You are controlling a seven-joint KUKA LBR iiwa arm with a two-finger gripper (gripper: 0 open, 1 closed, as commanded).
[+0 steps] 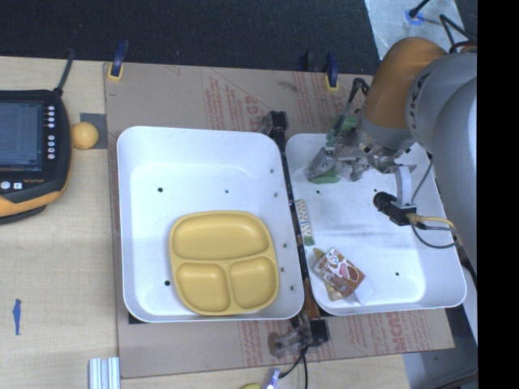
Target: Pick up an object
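Grey arm with orange band [413, 79] reaching in from the right, hand [328, 167] down at the far left corner of the right shallow white bin [422, 290]. Small green thing [326, 178] right under the fingertips, touching or not, can't tell; same for fingers apart or together. Brown-and-white printed snack packet [339, 274] lying near that bin's front edge. Yellow three-compartment plastic tray [225, 262] sitting in the left white bin [146, 168]. Black-and-orange controller pendant [28, 156] on the desk [49, 298], far left.

Light wood desk [49, 298] with a brown cardboard sheet [203, 96] clamped on top by blue clamps [118, 57]. Dark carpet floor [162, 10] behind. Black-orange teach pendant [28, 152] lies at left.
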